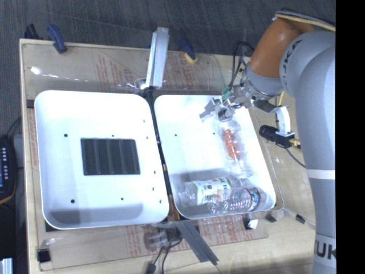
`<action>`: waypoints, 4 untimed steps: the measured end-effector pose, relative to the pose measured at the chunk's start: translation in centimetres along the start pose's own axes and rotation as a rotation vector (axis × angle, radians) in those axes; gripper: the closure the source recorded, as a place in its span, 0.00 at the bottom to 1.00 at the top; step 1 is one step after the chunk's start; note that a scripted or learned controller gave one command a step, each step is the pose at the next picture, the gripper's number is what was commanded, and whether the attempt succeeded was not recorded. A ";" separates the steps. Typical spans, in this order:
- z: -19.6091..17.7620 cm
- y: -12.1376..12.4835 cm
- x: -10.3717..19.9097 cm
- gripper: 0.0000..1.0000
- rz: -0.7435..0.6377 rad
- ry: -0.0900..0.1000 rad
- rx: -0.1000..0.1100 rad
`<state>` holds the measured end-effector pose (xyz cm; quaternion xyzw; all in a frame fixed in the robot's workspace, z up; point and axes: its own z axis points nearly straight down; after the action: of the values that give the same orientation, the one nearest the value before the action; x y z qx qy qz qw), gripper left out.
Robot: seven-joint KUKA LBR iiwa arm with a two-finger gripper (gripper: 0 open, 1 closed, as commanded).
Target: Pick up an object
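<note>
Three clear plastic bottles lie in the right bin (171,153): an orange-filled bottle (232,144) along its right side, a labelled bottle (208,190) and a ribbed bottle (242,200) at its near edge. The jaws (219,108) hang just above the orange-filled bottle's cap; their spread cannot be told. Beside it on the counter (85,61), the left bin (57,113) holds a dark ridged tray (110,156).
</note>
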<state>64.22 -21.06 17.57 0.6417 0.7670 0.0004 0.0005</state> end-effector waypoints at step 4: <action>-2.3 -1.6 0.4 0.00 -0.104 0.000 0.002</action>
<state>62.53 -21.00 19.85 0.6008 0.7994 -0.0003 -0.0001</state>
